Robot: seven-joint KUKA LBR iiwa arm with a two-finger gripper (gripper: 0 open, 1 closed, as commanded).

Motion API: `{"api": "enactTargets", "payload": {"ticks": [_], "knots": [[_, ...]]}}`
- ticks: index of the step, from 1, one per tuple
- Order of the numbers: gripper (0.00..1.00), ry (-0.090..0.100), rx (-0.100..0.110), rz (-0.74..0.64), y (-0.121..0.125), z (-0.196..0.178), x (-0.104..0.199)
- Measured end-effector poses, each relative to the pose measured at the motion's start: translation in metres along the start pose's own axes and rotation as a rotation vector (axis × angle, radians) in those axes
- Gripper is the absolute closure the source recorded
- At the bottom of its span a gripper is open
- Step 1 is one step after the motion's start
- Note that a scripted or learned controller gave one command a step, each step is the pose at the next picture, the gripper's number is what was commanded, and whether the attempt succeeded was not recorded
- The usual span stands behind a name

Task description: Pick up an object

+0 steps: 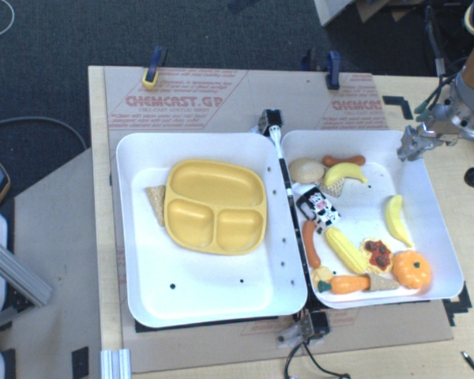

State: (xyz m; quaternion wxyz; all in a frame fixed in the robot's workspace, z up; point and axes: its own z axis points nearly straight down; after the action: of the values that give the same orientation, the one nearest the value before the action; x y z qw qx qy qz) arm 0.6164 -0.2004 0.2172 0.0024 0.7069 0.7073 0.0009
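A yellow divided plate (pixel 216 206) lay in the left bin (pixel 142 290). To its right, in the right bin (pixel 438 212), a corn cob (pixel 345 249) ran diagonally, crowded by a sausage (pixel 310 244), carrot (pixel 347 284) and pumpkin (pixel 411 269). The gripper (pixel 411 142) hovered at the far rim, its jaw state unreadable.

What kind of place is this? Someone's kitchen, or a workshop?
Most likely a robotics lab: two white bins clamped to a board, toy food such as a plastic banana, and a robot's end effector at the right.

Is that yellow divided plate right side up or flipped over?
Right side up: the yellow divided plate shows three hollow compartments facing upward in the left bin.
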Motion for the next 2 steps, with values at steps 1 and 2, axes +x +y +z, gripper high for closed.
{"api": "enactTargets", "payload": {"ticks": [1,2], "knots": [[1.0,0.0,0.0,0.0,0.001,-0.009,0.0],[1.0,0.004,0.007,-0.002,-0.023,-0.015,0.055]]}}
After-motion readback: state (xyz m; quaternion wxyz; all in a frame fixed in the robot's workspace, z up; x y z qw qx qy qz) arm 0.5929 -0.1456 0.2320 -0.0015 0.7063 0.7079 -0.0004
